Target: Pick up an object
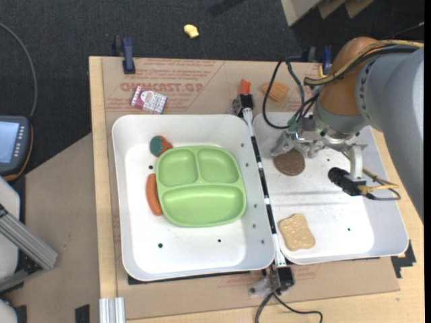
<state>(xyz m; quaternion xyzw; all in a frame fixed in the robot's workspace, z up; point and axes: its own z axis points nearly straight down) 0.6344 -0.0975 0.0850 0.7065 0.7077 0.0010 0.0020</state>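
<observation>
My gripper (296,145) hangs over the back of the right bin (377,241), open, its fingertips just behind and above a round brown cookie (291,165) lying flat on the bin floor. Nothing sits between the fingers. A tan slice of toast (297,233) lies near the front left corner of the same bin. In the left bin (135,247) a green divided plate (200,185) takes up the middle. An orange carrot-like stick (153,195) lies along its left side, and a small green and red piece (160,145) sits at its back left corner.
The grey arm (390,93) covers the back right of the right bin, with a black fitting and cable (347,180) trailing over the bin floor. On the bench behind the bins lie an orange-tan block (276,91) and a small printed packet (148,99).
</observation>
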